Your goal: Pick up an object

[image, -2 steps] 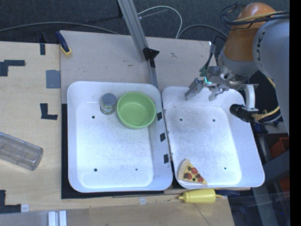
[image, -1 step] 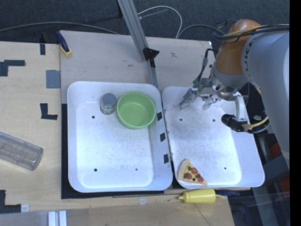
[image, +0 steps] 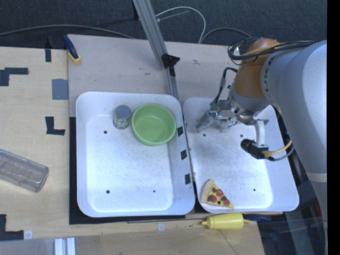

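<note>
Reading from left to right, you see one clear plastic container (image: pixel 21 170) lying on its side on the wooden surface (image: pixel 32 116), well apart from the bins. One blue-and-yellow clamp (image: pixel 71 48) sits near the far corner of the surface. Two shallow white bins stand side by side, their inner rims touching. The left bin (image: pixel 127 195) holds two things: one small grey-lidded jar (image: pixel 122 116), upright near the far wall, and one green bowl (image: pixel 154 124) just beside it on the right, open side up. One grey metal pole (image: pixel 151 25) slants down from the top edge to the far rim between the bins. The right bin (image: pixel 276 195) holds one toy pizza slice (image: pixel 216 194), lying flat in its near left corner. One yellow object (image: pixel 224 221) lies outside the bins, just beside the near rim of the right bin. The claw (image: pixel 204 122) hangs over the far left part of the right bin, well apart from the pizza slice; you cannot tell how wide its fingers stand, and nothing is seen between them. One grey arm (image: pixel 297 100) with an orange band enters from the right.
</note>
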Controlling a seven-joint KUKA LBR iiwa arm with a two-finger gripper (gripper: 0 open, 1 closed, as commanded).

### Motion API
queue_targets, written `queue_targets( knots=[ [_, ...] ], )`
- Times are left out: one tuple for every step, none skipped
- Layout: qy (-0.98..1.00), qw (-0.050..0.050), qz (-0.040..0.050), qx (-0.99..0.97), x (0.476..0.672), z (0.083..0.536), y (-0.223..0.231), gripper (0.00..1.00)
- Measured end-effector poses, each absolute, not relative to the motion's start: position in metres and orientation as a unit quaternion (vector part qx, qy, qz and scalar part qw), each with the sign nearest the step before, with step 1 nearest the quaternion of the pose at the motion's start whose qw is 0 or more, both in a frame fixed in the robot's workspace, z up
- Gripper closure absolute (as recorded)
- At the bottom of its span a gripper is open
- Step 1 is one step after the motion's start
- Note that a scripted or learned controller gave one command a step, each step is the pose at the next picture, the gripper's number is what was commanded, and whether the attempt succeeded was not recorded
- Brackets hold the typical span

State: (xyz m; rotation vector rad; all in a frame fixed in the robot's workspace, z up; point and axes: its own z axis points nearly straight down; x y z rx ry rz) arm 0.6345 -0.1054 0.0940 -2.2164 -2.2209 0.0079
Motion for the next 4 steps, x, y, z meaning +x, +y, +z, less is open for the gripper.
queue_targets(
  knots=[
    [-0.708,0.001,0.0011,-0.706,0.636,0.107,-0.105,1.0],
    [-0.707,-0.001,-0.0009,-0.707,0.63,0.152,-0.106,1.0],
    [-0.708,-0.002,-0.0014,-0.706,0.637,0.198,-0.101,1.0],
    [-0.708,-0.003,-0.0018,-0.706,0.642,0.261,-0.103,1.0]
  ],
)
